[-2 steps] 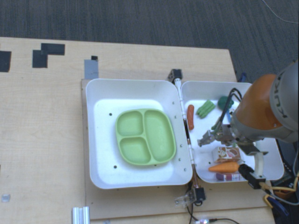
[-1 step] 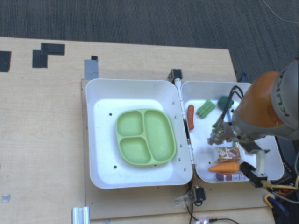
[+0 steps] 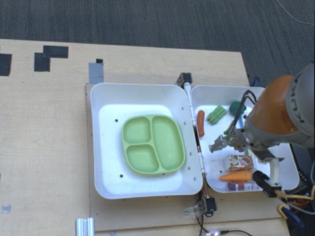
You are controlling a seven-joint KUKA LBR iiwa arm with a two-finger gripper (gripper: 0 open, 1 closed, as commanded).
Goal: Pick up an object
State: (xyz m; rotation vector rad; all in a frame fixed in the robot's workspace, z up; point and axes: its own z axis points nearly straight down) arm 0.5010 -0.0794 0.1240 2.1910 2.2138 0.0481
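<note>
My gripper [image 3: 222, 143] hangs over the middle of the right bin [image 3: 212, 183], under the grey arm with its orange band [image 3: 273, 113]. A thin red sausage-shaped piece [image 3: 200, 123] lies by the bin's left wall, left of and above the gripper. A light green vegetable piece [image 3: 216, 114] and a darker green one [image 3: 236, 107] lie toward the bin's far side. Just right of and below the gripper are a small printed packet [image 3: 239, 161] and an orange carrot [image 3: 237, 177]. The arm hides part of the bin's right side.
The left bin [image 3: 106, 132] holds a light green three-compartment plate [image 3: 153, 144]. A ridge where the two bins meet [image 3: 193, 132] separates them. Cables and a connector [image 3: 206, 206] lie at the bench's front edge. Dark tape marks [image 3: 49, 58] sit at the far left.
</note>
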